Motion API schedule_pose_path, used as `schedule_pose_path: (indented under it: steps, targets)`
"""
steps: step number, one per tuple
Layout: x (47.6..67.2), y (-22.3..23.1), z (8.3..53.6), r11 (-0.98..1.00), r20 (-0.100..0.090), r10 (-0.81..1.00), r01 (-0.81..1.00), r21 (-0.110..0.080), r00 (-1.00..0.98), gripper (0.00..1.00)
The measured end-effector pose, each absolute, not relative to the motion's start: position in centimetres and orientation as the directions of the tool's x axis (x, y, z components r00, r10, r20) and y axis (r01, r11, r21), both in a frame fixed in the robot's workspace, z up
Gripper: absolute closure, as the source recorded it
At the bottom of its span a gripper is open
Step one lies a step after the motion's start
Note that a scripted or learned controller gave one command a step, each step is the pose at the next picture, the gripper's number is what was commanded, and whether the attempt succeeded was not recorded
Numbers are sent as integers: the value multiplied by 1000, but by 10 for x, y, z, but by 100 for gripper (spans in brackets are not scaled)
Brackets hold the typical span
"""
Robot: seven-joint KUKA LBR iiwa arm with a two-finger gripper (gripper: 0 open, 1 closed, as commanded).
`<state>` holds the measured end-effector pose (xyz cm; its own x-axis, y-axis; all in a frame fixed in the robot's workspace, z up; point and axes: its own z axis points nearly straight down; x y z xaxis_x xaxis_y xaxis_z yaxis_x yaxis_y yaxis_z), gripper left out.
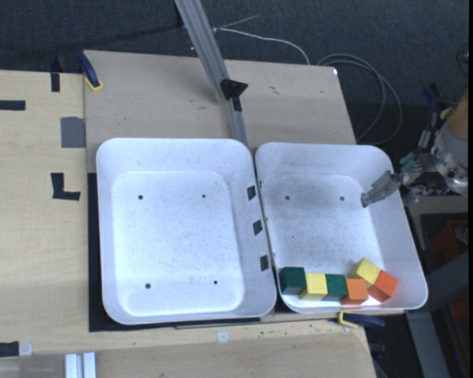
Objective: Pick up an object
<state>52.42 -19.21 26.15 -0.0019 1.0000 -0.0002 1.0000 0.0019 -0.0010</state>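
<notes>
Gripper (375, 190) sits at the right rim of the right bin (315, 160), a grey fingertip poking in over the bin's upper right wall; arm body off to the right of it, mostly out past the bin edge. Cannot tell how the fingers stand: they read as one dim grey shape at this slant, and nothing is seen between them. Blocks all lie well apart from the gripper, below it and a little to its left, bunched along the near wall of the same bin. Nearest to the tool: a yellow block (367, 270), tilted, with an orange block (384, 284) touching it on the lower right, close against the bin's near right corner. Farther left of those runs a row, pressed together: a second orange block (356, 290), a green block (336, 286), a second yellow block (316, 283), and a dark green block (293, 279) at the far left end, close to the wall between the bins. Left bin (173, 152) lies beyond that wall, farther left of the tool, speckled floor. A grey metal bar (205, 42) slants across the bench (299, 101) above and left of the gripper, ending at a black clamp (233, 89) near the gap between bins.
</notes>
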Motion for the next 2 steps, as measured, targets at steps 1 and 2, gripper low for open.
schedule_pose_path:
  steps: [1,2]
  targets:
    - [510,-202,137,-1,2,1000,1000,-10,1,0]
    - [546,-209,132,2,0,1000,1000,0,-2,0]
